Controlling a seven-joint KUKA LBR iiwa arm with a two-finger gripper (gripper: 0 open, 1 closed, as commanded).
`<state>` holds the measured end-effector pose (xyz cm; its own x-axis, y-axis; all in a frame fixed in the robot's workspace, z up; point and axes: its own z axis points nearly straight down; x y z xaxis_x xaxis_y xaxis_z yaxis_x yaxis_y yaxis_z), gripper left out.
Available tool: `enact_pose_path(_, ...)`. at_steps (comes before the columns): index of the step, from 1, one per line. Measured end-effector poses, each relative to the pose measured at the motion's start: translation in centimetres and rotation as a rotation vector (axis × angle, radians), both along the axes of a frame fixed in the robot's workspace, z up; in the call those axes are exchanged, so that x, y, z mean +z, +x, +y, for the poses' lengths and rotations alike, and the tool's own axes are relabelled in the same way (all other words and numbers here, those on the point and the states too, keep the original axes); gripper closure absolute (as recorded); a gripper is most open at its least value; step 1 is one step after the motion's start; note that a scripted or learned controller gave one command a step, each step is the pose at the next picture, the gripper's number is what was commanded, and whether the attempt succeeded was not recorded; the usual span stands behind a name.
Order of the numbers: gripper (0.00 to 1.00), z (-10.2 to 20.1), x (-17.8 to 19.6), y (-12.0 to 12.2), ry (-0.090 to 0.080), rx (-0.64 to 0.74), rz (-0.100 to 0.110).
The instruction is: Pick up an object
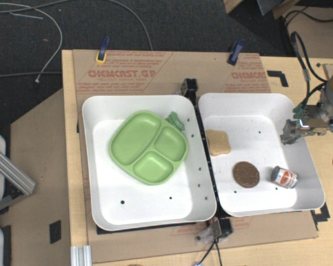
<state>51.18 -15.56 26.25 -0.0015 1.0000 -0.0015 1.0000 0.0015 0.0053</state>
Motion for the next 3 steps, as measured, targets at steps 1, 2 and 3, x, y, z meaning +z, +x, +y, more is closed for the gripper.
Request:
enact_pose_path(1, 1.00, 5.3, -1.2, 0.3, 0.005, 0.004, 0.008)
enact_pose_path(2, 1.00, 9.5, -1.6, 1.6, 0.003, 0.004, 0.005)
enact_pose_path(3, 1.00, 14.6, -2.6, 3.5, 0.003, 0.005, 0.005)
